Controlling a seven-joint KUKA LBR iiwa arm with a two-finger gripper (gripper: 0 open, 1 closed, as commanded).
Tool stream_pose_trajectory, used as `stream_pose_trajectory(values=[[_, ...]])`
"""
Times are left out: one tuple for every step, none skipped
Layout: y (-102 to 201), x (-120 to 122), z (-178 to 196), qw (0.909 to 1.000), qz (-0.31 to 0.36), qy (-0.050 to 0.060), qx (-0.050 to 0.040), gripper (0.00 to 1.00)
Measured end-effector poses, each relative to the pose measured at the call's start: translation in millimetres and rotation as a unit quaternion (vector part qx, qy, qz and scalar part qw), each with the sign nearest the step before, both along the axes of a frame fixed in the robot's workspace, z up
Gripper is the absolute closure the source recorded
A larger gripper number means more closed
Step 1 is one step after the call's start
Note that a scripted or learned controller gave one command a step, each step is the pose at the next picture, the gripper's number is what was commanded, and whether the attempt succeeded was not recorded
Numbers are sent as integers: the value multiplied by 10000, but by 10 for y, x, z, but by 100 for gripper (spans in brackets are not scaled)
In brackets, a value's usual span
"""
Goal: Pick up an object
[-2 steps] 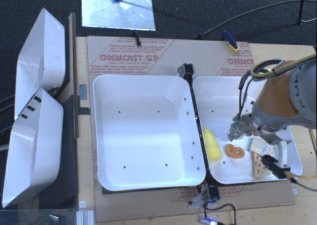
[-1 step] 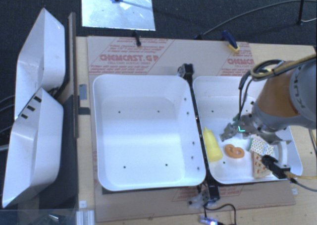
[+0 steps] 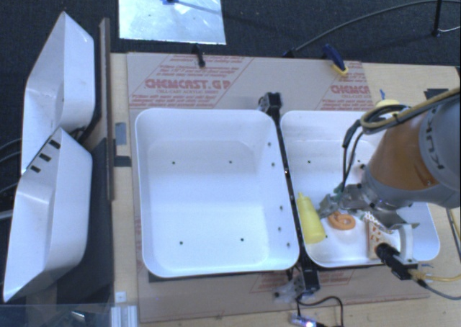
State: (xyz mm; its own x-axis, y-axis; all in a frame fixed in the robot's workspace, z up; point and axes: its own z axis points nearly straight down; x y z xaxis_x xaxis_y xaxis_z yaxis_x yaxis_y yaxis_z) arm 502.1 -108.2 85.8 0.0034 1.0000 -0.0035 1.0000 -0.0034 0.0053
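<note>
The hand (image 3: 340,205) is low in the right bin (image 3: 317,138), reached in from the right on the grey arm (image 3: 410,167) with its orange band. Its metal parts sit bunched just above the bin floor, and whether it is open or closed cannot be told from this slant; nothing can be seen gripped in it.

Just below the hand, touching or nearly touching it, lies a small orange ring-shaped object (image 3: 343,222) on the bin floor. To the left of that, along the bin's left wall, lies a yellow elongated object (image 3: 310,219), its narrow end pointing away from the near edge. It is near the hand but apart from it. To the right of the ring, partly under the arm's wrist hardware, is a white and orange patterned piece (image 3: 374,233); what it is cannot be told.

The left bin (image 3: 209,196) sits beside the right one, the two touching along a dark divider. Both rest on the table (image 3: 238,77), whose board carries red printed lettering. A yellow and blue clamp (image 3: 336,61) grips the board's far edge.
</note>
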Motion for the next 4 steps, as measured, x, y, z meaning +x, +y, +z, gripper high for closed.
stream_pose_trajectory(values=[[1,1,-1,10000,2,1,0,0],[1,1,-1,10000,3,1,0,0],[1,1,-1,10000,3,1,1,0],[-226,131,-15,9999,147,21,13,0]])
